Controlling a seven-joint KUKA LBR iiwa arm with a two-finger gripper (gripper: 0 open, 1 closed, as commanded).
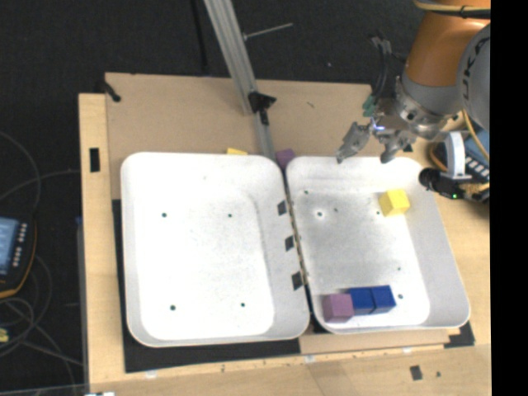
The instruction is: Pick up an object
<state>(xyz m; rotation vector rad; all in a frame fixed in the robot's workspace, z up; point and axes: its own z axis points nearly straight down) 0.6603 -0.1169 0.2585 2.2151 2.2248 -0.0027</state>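
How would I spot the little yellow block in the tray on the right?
Start at the right bin, the one of the two white bins nearest the arm's gripper. Look near its far right corner: the yellow block sits there alone. The purple block and blue block huddle together at the near edge.

Flat tan wooden bench [95,246] carries two shallow white plastic bins. Left bin [202,246] sits touching right bin [375,246], w/ small black clips [290,242] along their seam.
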